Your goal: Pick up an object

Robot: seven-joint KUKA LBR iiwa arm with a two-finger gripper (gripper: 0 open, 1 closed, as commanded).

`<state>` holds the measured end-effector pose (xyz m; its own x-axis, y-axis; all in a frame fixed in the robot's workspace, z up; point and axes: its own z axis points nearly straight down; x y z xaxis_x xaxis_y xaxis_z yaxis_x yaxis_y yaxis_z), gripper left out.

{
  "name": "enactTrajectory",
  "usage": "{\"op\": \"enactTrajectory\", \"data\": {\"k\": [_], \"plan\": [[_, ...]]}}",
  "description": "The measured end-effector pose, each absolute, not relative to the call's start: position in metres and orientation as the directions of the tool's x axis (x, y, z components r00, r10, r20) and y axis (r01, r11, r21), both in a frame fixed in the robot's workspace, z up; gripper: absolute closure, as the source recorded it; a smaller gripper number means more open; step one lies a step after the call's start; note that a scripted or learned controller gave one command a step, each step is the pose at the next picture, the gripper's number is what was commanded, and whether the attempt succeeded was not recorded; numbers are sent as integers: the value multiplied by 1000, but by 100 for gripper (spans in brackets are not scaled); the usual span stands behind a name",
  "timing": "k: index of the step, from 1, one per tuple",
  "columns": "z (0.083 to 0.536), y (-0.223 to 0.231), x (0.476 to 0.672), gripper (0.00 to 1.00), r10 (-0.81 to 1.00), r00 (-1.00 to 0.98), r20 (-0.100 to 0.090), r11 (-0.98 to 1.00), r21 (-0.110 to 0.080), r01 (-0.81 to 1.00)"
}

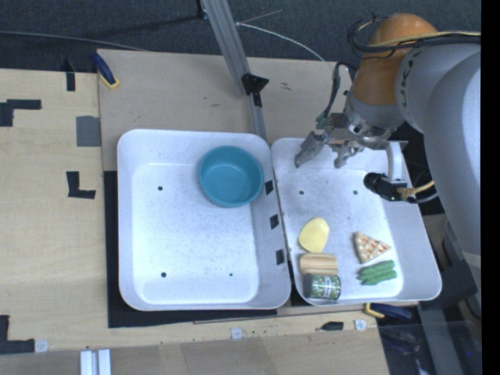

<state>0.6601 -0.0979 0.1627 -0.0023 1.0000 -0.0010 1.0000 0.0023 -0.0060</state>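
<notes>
My gripper (323,156) hangs over the far end of the right bin (406,225), its two fingers spread open with nothing between them. Well below it in the picture, near the bin's front, lie a yellow rounded piece (314,234), a tan block (319,263), a green tin (323,287), a pizza slice toy (370,246) and a green bean pod (377,273). A blue bowl (230,176) sits upright in the far right corner of the left bin (156,241).
A grey metal pole (231,49) slants across the bench behind the bins. A yellow and blue clip (106,70) lies at the bench's far left corner. The near half of the left bin is bare white floor.
</notes>
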Motion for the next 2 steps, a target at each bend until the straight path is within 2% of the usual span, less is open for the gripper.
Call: {"op": "enactTrajectory", "data": {"k": [2], "plan": [[88, -90, 657, 0, 1000, -3, -2, 3, -1, 1000]]}}
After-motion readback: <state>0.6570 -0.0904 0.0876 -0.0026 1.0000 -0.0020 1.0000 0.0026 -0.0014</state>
